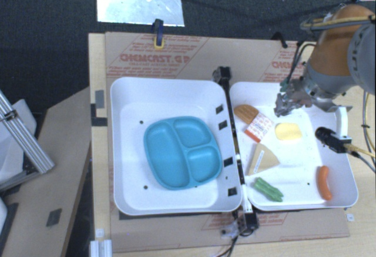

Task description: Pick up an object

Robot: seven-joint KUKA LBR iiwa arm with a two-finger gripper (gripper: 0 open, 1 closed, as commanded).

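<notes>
yellow and rounded, the cheese-like piece [288, 131] lies in the right bin [346, 191], just below the end effector [283, 106], which hangs over the bin's upper middle; whether that end effector is spread or pressed together i cannot tell from here. judged by its look, the piece is a light, stiff toy food with a smooth skin, so it may slip; a pinch across its narrower width, near the middle, seems safest. it is pale yellow, flattish and softly domed, and it sits apart from its neighbours. near it lie a red-and-white packet [258, 129], a brown bread-like piece [247, 112], a tan wedge [262, 160], a green pod [268, 189] and an orange sausage [324, 182]. a blue divided plate [182, 152] rests in the left bin [126, 132] on the counter [70, 150].
</notes>
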